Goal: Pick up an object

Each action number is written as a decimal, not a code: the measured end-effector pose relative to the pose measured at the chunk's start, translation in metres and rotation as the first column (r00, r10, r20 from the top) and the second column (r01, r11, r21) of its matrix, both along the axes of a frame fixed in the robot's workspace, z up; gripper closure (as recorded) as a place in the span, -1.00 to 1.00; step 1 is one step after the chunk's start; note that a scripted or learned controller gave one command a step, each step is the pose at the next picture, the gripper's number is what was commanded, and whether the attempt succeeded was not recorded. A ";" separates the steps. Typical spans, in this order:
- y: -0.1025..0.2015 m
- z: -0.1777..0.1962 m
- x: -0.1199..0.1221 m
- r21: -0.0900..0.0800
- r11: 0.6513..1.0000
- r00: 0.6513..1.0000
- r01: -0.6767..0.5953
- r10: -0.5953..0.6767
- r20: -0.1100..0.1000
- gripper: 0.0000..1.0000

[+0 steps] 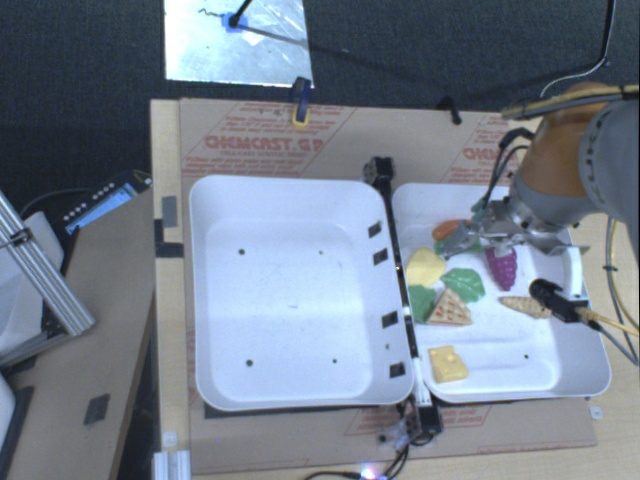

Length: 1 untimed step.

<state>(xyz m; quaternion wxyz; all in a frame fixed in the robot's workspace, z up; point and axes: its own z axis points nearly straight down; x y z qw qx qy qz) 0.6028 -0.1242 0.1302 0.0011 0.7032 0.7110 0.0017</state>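
The right bin holds several toy foods. An orange-red piece lies at its far left, with a purple bunch of grapes to its right. Nearer the divider are a yellow piece, a green leaf, a darker green piece and a waffle-patterned wedge. A yellow cheese block sits near the front, and a tan pastry lies to the right. My gripper hangs low over the bin's far part, between the orange-red piece and the grapes. I see nothing held.
The left bin sits beside the right one, with black clips along the shared wall. The arm's grey and orange body covers the right bin's far right corner. Brown cardboard lies under both bins.
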 end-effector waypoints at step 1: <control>0.017 -0.046 -0.023 -0.001 1.000 1.000 0.008 -0.008 -0.001 -1.00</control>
